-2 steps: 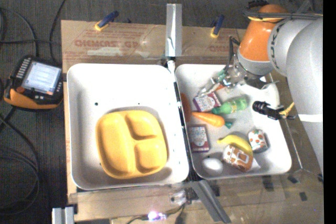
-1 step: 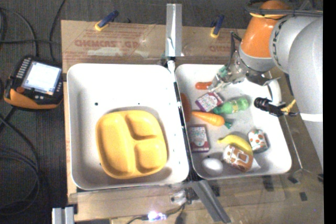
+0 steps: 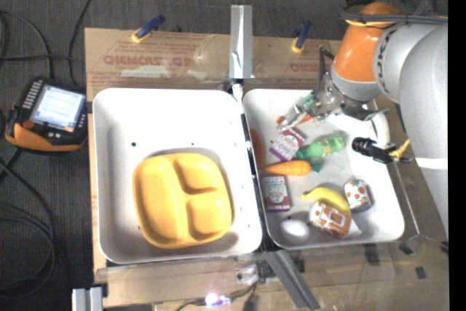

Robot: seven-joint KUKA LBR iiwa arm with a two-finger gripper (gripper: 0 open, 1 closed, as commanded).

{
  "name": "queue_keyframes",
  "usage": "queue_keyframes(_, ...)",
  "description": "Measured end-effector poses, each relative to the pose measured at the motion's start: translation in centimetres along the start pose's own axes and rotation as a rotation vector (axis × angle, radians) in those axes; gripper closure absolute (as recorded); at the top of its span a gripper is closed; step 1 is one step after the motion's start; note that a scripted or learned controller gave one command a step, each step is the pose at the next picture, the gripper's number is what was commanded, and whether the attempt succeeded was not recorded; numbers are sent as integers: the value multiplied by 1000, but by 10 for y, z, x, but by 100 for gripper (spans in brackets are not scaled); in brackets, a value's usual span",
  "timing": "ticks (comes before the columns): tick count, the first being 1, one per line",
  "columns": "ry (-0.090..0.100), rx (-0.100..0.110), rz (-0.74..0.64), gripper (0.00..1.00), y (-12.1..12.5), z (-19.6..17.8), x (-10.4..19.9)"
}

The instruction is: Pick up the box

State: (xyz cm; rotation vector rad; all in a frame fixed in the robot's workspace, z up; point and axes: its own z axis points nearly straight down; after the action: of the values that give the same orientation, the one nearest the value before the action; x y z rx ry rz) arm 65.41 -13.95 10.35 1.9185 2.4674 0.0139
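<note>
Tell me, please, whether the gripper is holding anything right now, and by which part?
It cannot be told. The gripper sits low over the right bin, above a small purple packet, but the view is too coarse to show anything between its fingertips.

Yellow tray (image 3: 183, 198) in a white bin (image 3: 116, 113), orange carrot (image 3: 288, 168), yellow banana (image 3: 325, 195), green bottle (image 3: 320, 148), white egg (image 3: 295, 229).
</note>
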Motion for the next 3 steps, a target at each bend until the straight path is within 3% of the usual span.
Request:
queue_keyframes(1,0,4,185,0,-15,14,20)
queue_keyframes(2,-1,9,183,100,-15,7,19)
queue_keyframes(3,6,23,107,100,8,-93,63)
